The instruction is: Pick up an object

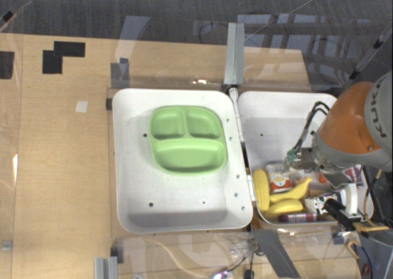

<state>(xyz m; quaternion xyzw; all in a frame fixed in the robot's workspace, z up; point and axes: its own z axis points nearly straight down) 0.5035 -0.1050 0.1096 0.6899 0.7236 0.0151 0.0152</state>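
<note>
My gripper (299, 162) hangs low over the front part of the right bin (270, 118), reaching in from the right under the orange wrist band. Just below and left of it lies a pile of objects. An ear of yellow corn (261, 188) lies by the bin's left wall. A small red and white packet (280, 181) sits beside it. A banana (293, 192) and a second yellow piece (283, 208) lie nearer the front. A dark pink marker (299, 217) rests along the front wall. Nothing shows between the gripper and the pile.
The left bin (132, 204) holds a green divided plate (186, 138) in its middle. A metal rail (233, 56) runs back from between the bins. The back half of the right bin is bare white floor.
</note>
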